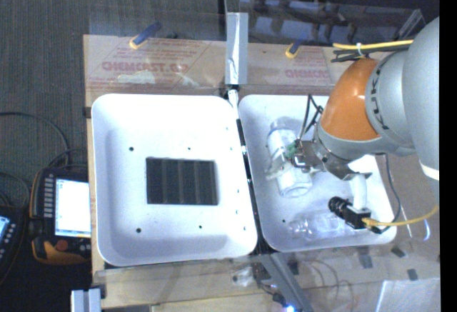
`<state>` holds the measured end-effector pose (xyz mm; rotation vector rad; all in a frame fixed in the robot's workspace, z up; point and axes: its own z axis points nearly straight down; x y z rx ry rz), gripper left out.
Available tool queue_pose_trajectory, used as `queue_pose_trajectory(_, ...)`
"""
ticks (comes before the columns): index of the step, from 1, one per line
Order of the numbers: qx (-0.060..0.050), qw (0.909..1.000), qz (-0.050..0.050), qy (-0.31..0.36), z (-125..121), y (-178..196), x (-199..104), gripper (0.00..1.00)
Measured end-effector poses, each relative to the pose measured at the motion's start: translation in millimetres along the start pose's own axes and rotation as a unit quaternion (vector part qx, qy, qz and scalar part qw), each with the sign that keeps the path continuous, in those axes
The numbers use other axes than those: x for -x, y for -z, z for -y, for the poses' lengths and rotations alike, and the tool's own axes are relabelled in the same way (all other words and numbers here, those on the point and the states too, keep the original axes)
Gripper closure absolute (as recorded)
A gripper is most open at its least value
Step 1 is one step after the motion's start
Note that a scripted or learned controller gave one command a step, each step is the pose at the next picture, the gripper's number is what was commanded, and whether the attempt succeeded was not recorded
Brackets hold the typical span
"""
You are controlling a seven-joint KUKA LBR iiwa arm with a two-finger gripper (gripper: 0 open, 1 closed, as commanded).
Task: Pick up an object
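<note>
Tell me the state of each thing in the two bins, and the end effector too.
Left bin: holds one thing, in its middle.
Dark panel: lying flat, clear of the walls.
Right bin: holds several pale things.
End effector: down in the right bin among those things; hold cannot be told.
White tub: on the bin floor, beside the end effector.
Clear plastic piece: lying near the front wall.

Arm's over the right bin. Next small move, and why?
Probably ease the gripper down a touch onto the white cylinder right beside it in the right bin. It is the nearest thing to the gripper and no grasp shows yet; the clear plastic piece lies farther off, by the near wall.
</note>
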<state>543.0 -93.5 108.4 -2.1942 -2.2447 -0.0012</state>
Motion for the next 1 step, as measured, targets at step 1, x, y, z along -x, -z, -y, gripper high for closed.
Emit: queue_pose_trajectory(1, 0.0, 0.9998, 0.002, -0.021, -51.9, 75.5, -20.0, 1.0)
